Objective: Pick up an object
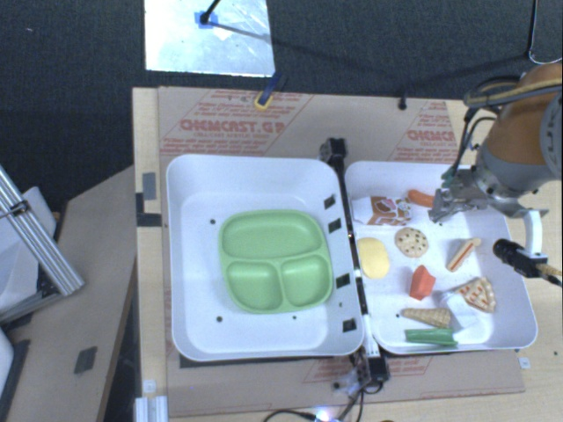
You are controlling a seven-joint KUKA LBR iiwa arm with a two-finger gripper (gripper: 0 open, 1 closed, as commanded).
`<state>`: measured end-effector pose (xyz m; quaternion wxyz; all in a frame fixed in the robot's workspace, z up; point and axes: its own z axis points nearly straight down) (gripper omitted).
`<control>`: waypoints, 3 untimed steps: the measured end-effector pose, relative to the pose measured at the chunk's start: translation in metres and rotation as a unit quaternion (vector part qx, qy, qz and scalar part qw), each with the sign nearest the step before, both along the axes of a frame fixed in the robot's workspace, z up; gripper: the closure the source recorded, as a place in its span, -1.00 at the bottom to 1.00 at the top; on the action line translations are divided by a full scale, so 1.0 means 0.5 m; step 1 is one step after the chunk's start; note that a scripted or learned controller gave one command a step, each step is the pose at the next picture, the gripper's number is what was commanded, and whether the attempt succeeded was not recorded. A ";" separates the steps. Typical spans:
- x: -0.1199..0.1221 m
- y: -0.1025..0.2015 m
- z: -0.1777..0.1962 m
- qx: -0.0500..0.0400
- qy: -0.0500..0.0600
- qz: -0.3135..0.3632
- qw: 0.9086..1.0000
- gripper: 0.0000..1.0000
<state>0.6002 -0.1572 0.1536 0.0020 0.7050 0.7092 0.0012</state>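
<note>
Currently logged: end effector point(447, 202) low over the far side of the right bin point(519, 328), just beside the orange carrot-like piece point(420, 198); whether it is parted or closed cannot be told, and nothing is visibly held.

Risk, as a judgement: toy foods lie close together beneath and beside the end effector, so a descent slightly off-centre could nudge the carrot-like piece against the bin wall or pinch two items at once. Flat pieces may slip out rather than lift.

Right bin, contents relative to the end effector:
- bacon-patterned slice point(389, 208), to its left, near
- chocolate-chip cookie point(411, 241), nearer the camera, near
- hot dog point(462, 253), nearer the camera, slightly right
- yellow rounded piece point(373, 258), left and toward the camera
- red piece point(422, 281), further toward the camera
- pizza slice point(478, 294), toward the camera, right
- ice-cream cone point(428, 316) and green stick point(431, 336), farthest, at the near wall

Left bin point(189, 236), well apart to the left: one green divided tray point(274, 259).
</note>
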 end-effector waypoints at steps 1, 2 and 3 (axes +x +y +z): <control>0.001 0.011 0.089 0.000 0.000 0.000 1.000 1.00; 0.003 0.011 0.145 0.000 0.000 0.000 1.000 1.00; -0.088 0.058 0.125 0.001 0.003 -0.002 1.000 1.00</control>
